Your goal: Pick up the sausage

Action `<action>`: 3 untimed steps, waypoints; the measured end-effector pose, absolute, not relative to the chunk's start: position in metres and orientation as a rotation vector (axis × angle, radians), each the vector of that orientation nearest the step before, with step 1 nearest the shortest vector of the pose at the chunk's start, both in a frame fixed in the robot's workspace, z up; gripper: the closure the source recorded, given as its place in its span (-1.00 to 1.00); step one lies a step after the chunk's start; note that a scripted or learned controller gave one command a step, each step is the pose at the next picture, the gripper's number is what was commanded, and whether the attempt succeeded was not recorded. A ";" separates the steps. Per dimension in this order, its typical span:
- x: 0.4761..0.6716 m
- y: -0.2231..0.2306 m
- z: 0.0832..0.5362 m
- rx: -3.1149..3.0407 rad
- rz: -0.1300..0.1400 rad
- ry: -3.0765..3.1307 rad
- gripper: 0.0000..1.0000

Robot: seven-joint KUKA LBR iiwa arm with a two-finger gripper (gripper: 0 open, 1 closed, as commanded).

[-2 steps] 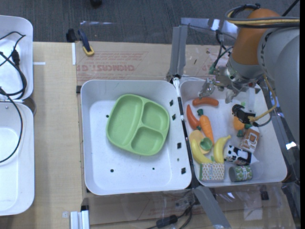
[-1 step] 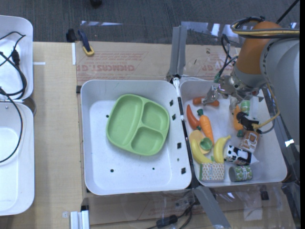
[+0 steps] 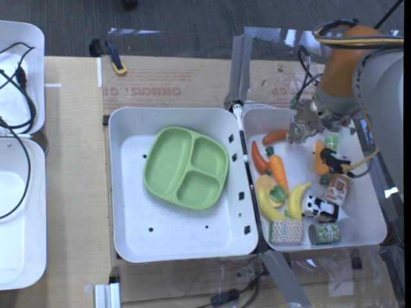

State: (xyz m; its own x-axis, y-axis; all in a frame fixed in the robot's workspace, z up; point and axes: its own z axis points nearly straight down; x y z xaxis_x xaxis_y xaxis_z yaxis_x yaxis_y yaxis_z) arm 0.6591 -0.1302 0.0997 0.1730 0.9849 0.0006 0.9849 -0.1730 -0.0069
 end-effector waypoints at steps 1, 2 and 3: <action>0.659 -0.159 0.106 -2.670 0.005 -1.654 1.00; 0.659 -0.158 0.106 -2.668 0.004 -1.655 -1.00; 0.664 -0.095 0.099 -2.599 -0.018 -1.782 -1.00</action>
State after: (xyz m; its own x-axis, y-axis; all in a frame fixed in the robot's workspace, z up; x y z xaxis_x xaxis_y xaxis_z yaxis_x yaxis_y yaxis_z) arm 0.6640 -0.0947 0.0990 0.3604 0.9328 0.0039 0.9327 -0.3604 0.0145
